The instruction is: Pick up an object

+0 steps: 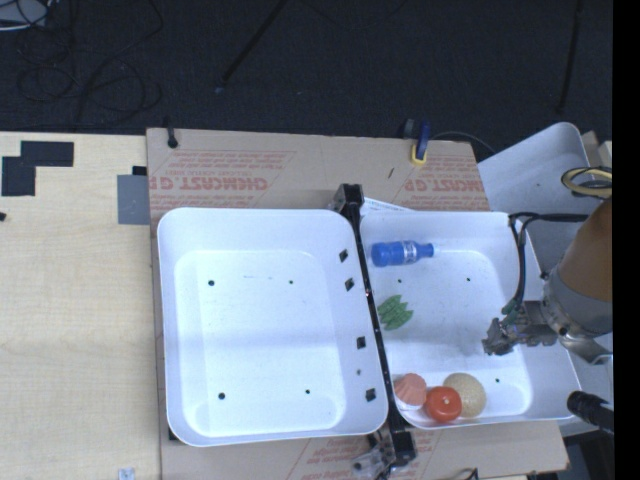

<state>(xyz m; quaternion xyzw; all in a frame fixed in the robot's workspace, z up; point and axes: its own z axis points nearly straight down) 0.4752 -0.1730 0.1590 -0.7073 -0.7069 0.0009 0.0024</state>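
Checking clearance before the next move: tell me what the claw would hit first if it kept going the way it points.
The claw points leftward over the right bin. The first thing in that line looks like the green object, though depth is unclear.

Two smooth, glossy white plastic bins [180, 268] sit on matt brown cardboard [300, 168] over pale wood-look bench [70, 298].

Arm [590, 268] cut off at right edge; hand [505, 336] too small to read.

Grey arm [585, 308], orange band, black cable, dark pincer [500, 340].
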